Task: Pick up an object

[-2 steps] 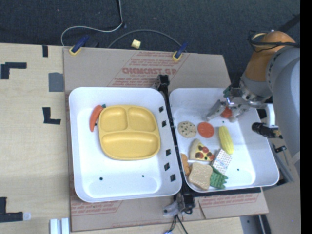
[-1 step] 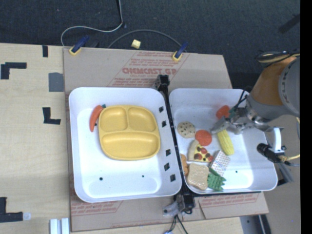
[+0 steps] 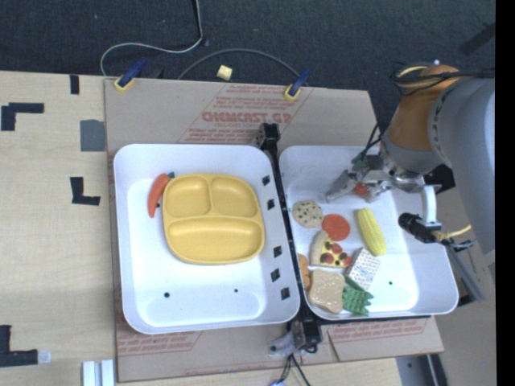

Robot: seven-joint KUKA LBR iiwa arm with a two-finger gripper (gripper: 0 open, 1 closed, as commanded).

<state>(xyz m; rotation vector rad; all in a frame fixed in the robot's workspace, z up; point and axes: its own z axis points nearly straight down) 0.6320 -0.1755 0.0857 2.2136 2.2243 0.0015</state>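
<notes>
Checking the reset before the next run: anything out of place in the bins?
One thing: the carrot lies alone in the left bin, wedged against the yellow tray's left edge, while the other toy food sits in the right bin. Nothing looks spilled or damaged.

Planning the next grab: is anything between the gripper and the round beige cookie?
Nothing visible. The gripper hangs over bare floor of the right white bin, the round beige cookie just left of it.
</notes>
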